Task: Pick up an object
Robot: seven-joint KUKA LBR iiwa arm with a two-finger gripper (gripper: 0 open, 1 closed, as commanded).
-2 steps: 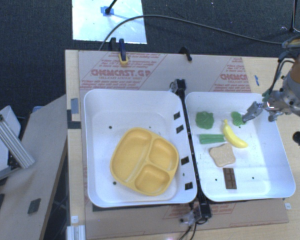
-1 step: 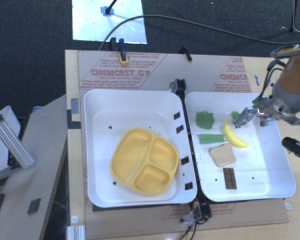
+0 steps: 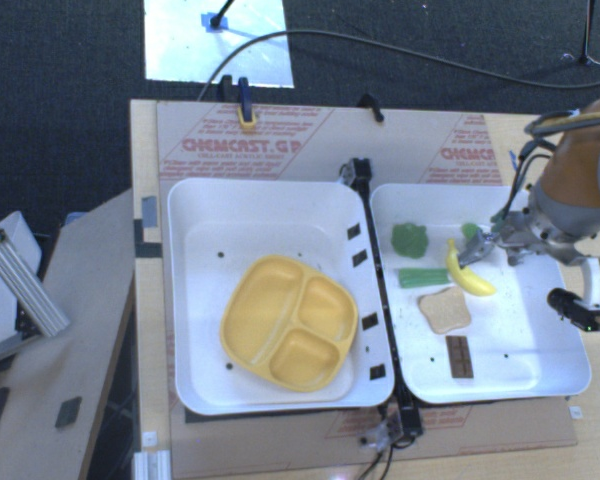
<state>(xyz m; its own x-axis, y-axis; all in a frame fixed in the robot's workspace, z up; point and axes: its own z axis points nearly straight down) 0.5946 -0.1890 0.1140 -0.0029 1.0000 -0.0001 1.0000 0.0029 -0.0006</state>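
Here: gripper (image 3: 477, 247) low over the right bin (image 3: 550, 363) near its far edge, just beside the banana (image 3: 467, 272); finger state impossible to tell. Toward the bin's centre: green block (image 3: 423, 277), bread slice (image 3: 445, 311), brown bar (image 3: 460, 357). Left bin (image 3: 210, 218): yellow divided plate (image 3: 289, 322).

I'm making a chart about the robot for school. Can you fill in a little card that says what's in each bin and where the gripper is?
left bin: yellow divided plate
right bin: banana, green leafy piece, green stick, slice of bread, brown bar
gripper: low over the right bin, close to the banana's upper end
held by gripper: nothing seen between its fingers
arm: reaches in from the right
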